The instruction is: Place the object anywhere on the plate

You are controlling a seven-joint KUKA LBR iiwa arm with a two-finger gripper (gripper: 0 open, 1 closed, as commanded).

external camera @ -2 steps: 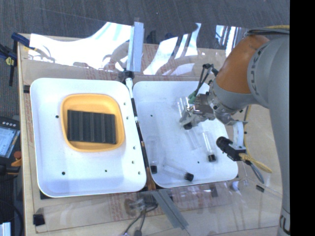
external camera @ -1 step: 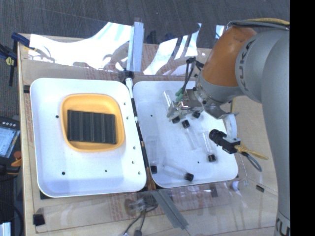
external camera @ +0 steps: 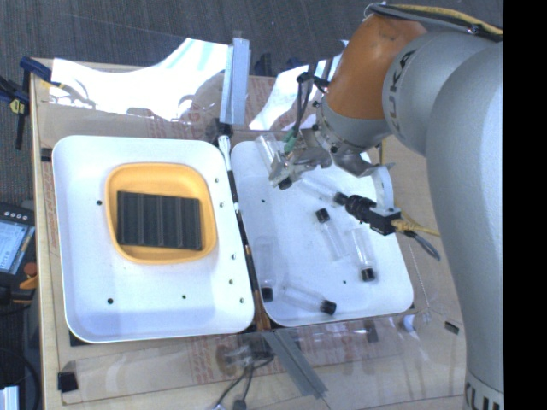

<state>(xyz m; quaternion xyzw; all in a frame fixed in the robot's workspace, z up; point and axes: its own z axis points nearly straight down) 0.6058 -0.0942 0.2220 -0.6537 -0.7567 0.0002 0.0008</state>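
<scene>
A yellow plate (external camera: 128, 186) with rounded corners lies in the left bin (external camera: 85, 289). A dark ribbed rectangle (external camera: 161, 220) covers the plate's middle. Several small clear tubes with black caps lie in the right bin (external camera: 295, 254): one (external camera: 322, 215) near the middle, one (external camera: 366, 263) toward the right, one (external camera: 308, 301) at the front edge. My gripper (external camera: 284, 171) hangs low over the far left corner of the right bin, apart from the tubes. Nothing shows in its grasp.
A black divider strip (external camera: 239, 220) runs between the two bins. Crinkled clear plastic (external camera: 179, 67) and an upright grey bar (external camera: 233, 79) stand behind the bins. The big grey arm (external camera: 444, 143) takes up the right side.
</scene>
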